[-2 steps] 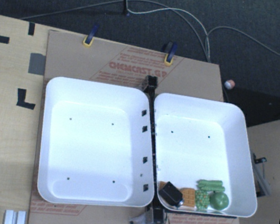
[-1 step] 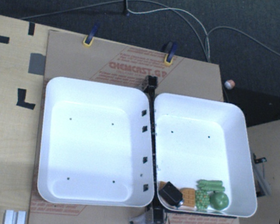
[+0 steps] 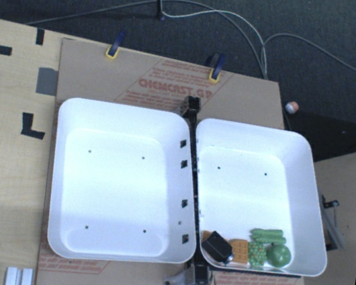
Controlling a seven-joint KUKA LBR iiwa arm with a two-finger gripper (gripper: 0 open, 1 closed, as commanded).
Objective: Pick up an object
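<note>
Objects huddle in the right bin's (image 3: pixel 299 153) near corner; take the black block (image 3: pixel 217 247), clear of the wall.

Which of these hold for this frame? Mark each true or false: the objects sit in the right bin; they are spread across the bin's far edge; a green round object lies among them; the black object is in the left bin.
1. The objects sit in the right bin. True.
2. They are spread across its far edge. False: they cluster at the near edge, toward the near right corner.
3. A green round object lies among them. True.
4. The black object is in the left bin. False: it lies in the right bin, near the divider.
</note>
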